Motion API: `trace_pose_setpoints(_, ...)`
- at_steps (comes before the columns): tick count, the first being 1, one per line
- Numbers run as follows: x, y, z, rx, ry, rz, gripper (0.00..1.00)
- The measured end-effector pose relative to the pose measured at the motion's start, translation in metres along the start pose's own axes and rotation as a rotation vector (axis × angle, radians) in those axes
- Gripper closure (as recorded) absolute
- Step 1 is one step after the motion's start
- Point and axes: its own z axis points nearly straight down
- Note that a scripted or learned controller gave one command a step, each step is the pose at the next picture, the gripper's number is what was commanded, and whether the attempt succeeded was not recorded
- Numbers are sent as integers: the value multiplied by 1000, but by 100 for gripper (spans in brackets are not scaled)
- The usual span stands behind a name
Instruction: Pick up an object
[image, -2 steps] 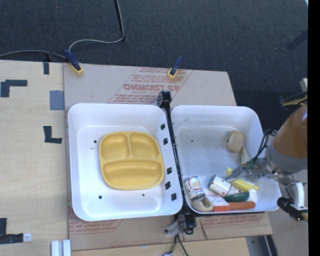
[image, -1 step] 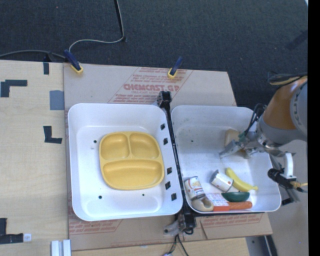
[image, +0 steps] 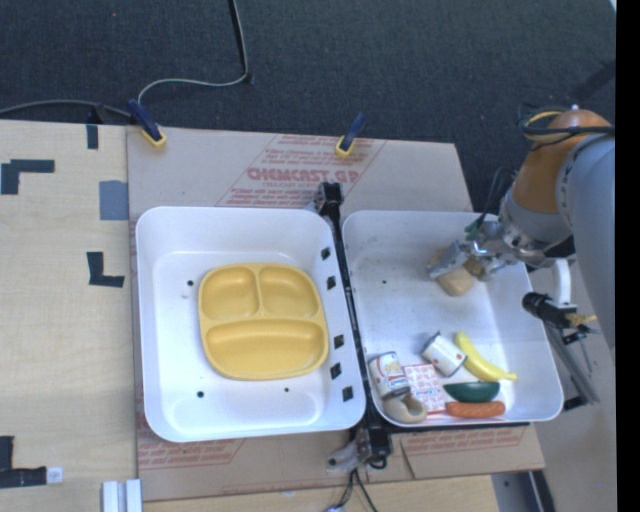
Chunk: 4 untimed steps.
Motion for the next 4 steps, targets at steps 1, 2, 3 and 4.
trace_pose_setpoints(1,-2,1,-11,-7,-9,0,100)
trace_pose_setpoints(2,57,-41,-85,-3,-2,2,100)
trace_pose_setpoints(3,103,-129,-159,-3,-2,1,100)
trace_pose_setpoints(4,159,-150,-168,-2,-2,1,100)
